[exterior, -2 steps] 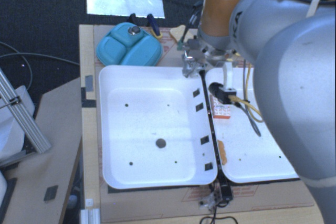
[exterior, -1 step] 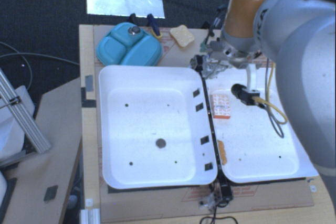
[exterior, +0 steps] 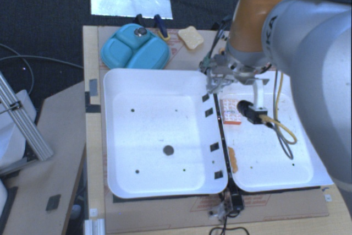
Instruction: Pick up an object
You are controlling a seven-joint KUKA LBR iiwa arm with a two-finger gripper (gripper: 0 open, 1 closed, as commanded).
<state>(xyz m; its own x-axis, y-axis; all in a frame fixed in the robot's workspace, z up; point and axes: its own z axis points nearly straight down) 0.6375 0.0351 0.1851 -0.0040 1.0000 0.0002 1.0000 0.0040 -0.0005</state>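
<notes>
My gripper [exterior: 215, 81] hangs low over the far left corner of the right bin [exterior: 275, 173], close to the divider between the bins. A white packet with red print [exterior: 231, 111] lies flat on the right bin's floor just in front of the gripper. A small orange-brown piece [exterior: 233, 160] lies further forward by the divider. In the left bin [exterior: 118, 118] a small dark round disc [exterior: 168, 149] rests near the middle front. I see nothing held under the gripper.
Behind the bins on the bench sit a blue divided container [exterior: 135, 48], a yellow sponge [exterior: 190, 37] and a blue-handled tool [exterior: 161, 25]. A black block with a yellow cable [exterior: 254, 113] hangs off the wrist over the right bin. An aluminium rail [exterior: 22, 118] stands at left.
</notes>
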